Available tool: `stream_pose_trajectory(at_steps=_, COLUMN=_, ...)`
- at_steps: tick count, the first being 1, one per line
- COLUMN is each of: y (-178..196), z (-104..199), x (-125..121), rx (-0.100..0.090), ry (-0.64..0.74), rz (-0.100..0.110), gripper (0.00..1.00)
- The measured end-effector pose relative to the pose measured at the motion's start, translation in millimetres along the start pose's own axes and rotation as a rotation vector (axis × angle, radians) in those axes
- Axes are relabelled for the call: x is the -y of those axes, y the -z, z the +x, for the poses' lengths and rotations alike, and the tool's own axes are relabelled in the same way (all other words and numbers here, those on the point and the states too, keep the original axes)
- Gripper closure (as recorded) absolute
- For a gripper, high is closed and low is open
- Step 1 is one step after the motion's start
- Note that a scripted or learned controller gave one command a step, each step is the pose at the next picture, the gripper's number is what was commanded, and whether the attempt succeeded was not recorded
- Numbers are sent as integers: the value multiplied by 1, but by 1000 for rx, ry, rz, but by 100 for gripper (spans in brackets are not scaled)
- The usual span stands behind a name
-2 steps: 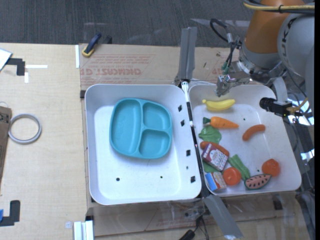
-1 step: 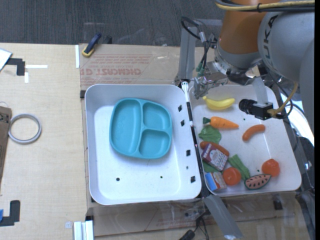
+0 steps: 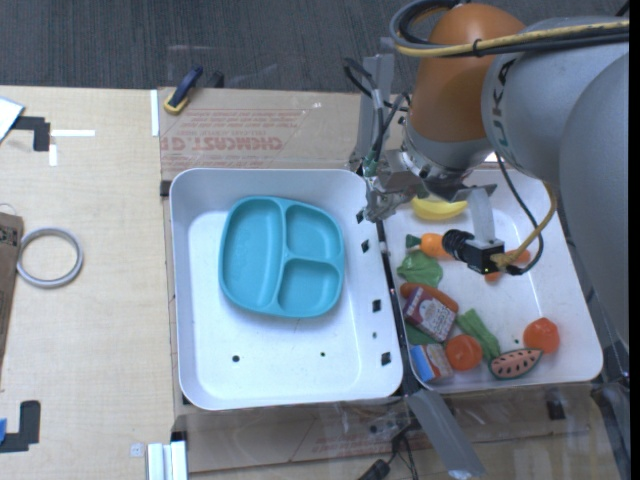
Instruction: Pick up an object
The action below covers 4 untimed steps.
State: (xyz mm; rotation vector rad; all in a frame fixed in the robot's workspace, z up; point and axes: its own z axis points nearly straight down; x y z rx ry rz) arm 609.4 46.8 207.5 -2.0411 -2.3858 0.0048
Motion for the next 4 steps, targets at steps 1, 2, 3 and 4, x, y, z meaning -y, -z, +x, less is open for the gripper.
stream_pose_trajectory(at_steps=1, y=-17, z=-13, x=-9, rx=0, ry=-38, rz=0, gripper=100)
stream_pose_trajectory(at_steps=2, y=-8, z=-13, x=-9, rx=0, ry=-38, rz=1, gripper=100)
stream_pose_trajectory(at_steps=3, y=55, z=-70, x=-39, rx=2, ry=93, rz=-4, gripper=100)
stream_pose_trajectory(at_steps=4, y=35, z=-28, x=-46, rx=1, ry=101, rz=-1, gripper=100)
